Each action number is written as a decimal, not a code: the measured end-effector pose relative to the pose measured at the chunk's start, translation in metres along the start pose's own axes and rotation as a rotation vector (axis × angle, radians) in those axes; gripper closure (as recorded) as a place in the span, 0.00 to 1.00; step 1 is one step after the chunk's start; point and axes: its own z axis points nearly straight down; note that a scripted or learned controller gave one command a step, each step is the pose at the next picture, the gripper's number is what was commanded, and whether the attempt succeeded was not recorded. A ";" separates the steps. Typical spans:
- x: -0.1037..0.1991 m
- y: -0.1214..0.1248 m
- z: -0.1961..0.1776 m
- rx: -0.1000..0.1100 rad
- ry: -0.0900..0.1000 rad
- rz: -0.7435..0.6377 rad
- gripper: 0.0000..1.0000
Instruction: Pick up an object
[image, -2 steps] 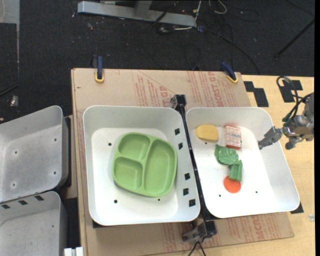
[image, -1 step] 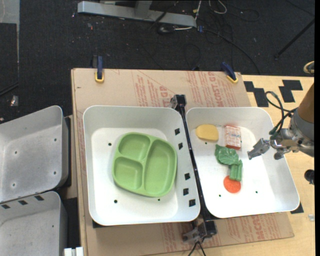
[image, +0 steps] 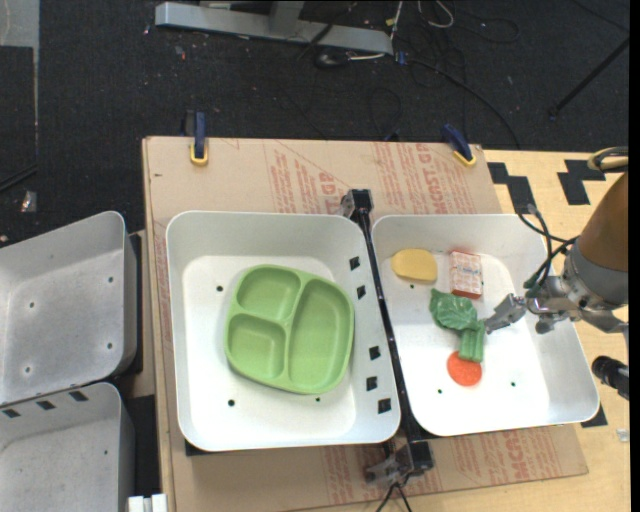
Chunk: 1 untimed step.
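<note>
The surface (image: 270, 165) beneath me is a brown board printed with red lettering, clamped at its far edge, and it carries two shallow white bins side by side. The left bin (image: 190, 330) holds one item: a light green divided plate (image: 290, 328) with three compartments, lying flat near the bin's middle and tilted slightly askew. The right bin (image: 540, 390) holds the smaller pieces, all gathered in its near-left and far-left half. My arm (image: 600, 250) enters over that bin's right rim, and my jaws (image: 503, 312) sit low over the bin floor, pointing left, the tip just beside the green item; whether they are parted or closed I cannot tell, and nothing shows between them. Item: a dark green crumpled piece (image: 457, 318), near the bin's centre, its lower end touching an orange disc (image: 464, 370) that lies flat toward the near side. Item: a yellow rounded piece (image: 415, 265), toward the far left. Item: a small red-and-white packet (image: 466, 274), just right of the yellow piece and apart from it.
</note>
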 end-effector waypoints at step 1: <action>0.000 0.002 0.050 -0.007 -0.001 0.002 0.00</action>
